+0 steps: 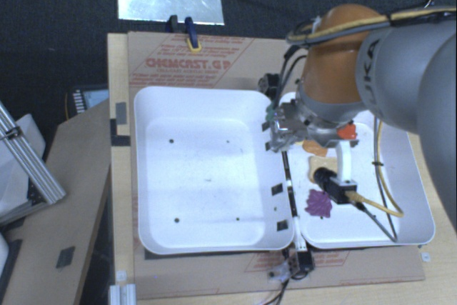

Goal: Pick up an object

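Arm point(400, 46) arches over, hand point(284, 131) apparently pointing straight down

I count two shallow white bins on the surface: the near bin point(410, 221) under the arm and the far bin point(153, 189) beside it. Three loose things lie in the near bin: one purple lump point(318, 203), one tan piece point(315, 148) and one small red-orange piece point(346, 131). One cardboard sheet point(214, 57) sits beneath both bins, with one blue clamp point(191, 31) on its back edge. One grey arm point(407, 75) reaches in.
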You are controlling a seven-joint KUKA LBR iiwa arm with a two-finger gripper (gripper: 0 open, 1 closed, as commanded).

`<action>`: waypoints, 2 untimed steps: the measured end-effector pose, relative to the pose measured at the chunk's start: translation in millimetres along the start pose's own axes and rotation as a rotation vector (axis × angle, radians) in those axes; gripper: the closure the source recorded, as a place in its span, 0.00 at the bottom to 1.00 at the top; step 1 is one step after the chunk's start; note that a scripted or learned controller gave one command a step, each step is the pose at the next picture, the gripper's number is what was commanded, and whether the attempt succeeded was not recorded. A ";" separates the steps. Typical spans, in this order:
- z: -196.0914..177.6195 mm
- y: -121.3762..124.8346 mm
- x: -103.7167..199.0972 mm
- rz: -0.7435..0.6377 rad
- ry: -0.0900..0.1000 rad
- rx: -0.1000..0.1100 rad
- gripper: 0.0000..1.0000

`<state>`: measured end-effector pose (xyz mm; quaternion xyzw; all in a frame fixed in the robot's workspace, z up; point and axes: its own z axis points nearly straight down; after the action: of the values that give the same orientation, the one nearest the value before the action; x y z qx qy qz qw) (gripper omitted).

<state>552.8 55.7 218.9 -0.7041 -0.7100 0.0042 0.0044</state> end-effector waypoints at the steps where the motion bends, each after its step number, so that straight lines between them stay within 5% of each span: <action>1: -105.7 -28.0 19.8 0.001 0.003 -0.024 1.00; 2: -152.4 -47.3 27.7 0.002 0.002 -0.020 1.00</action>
<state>507.2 83.0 371.8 -0.7050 -0.7092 -0.0035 -0.0019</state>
